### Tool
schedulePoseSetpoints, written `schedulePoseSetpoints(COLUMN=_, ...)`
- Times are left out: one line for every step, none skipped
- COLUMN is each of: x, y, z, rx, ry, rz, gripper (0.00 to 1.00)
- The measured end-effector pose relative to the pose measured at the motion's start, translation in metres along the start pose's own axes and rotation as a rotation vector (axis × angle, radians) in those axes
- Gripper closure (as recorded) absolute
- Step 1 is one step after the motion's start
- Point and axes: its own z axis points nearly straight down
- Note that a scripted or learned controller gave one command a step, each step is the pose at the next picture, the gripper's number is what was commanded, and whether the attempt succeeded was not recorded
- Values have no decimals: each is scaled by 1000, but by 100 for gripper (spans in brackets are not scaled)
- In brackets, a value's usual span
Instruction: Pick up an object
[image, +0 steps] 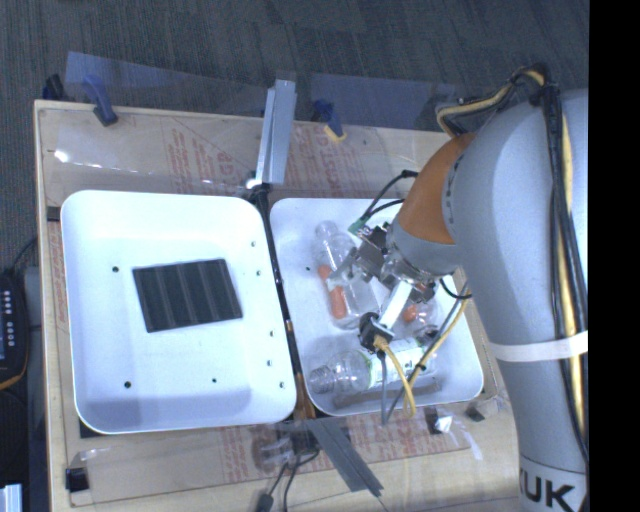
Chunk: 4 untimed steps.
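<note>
My gripper reaches down into the right bin, over its middle. Just left of it lie a small orange piece and a clear plastic bottle with an orange cap end. A second clear bottle with a green label lies at the bin's front, below the gripper. The wrist and arm hide the bin's right side, and nothing can be seen held.
The left bin holds a flat black ribbed panel near its middle. A dark grey bar lies along the right bin's front wall. A metal divider stands behind the gap between the bins. The arm covers the view's right.
</note>
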Motion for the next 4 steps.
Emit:
schedulePoseSetpoints(x=-10, y=13, z=26, rx=-2, ry=6, rz=-346, gripper=0)
schedulePoseSetpoints(x=-11, y=14, z=17, rx=-2, ry=3, rz=-348, gripper=100)
schedulePoseSetpoints(x=-11, y=14, z=17, rx=-2, ry=3, rz=-348, gripper=0)
schedulePoseSetpoints(x=19, y=7, z=34, rx=-1, ry=0, rz=-527, gripper=0)
